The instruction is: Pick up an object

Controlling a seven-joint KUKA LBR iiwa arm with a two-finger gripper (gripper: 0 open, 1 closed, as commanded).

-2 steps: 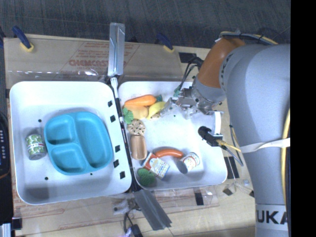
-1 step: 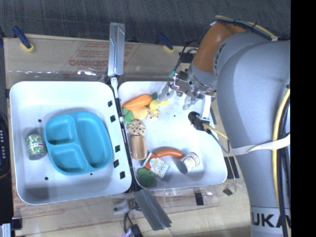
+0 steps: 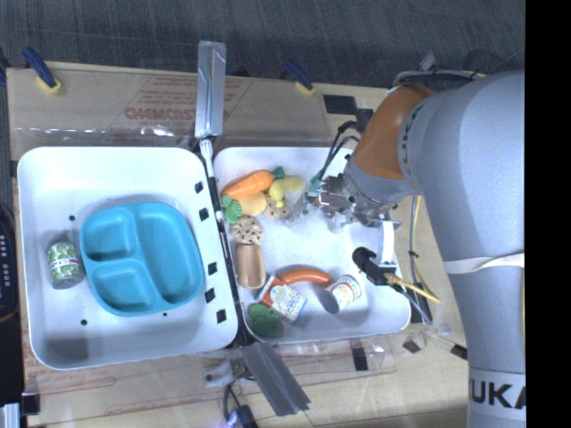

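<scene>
Camera view: end effector (image 3: 314,196) low in right bin (image 3: 393,315), finger state unclear; nearest object yellow lemon (image 3: 287,188), beside orange carrot (image 3: 249,184).

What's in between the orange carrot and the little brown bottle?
In the camera view, a round brown cookie-like toy sits between the carrot and the brown bottle, with a green leafy piece just beside it.

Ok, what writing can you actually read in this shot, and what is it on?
"KUKA", cut off at the frame's bottom edge, on the arm.
"CHEMCAS...", faint red print on the cardboard behind the bins; its smaller lines are too blurred to read.
The labels on the small can, the carton and the green jar are too small to read.
</scene>
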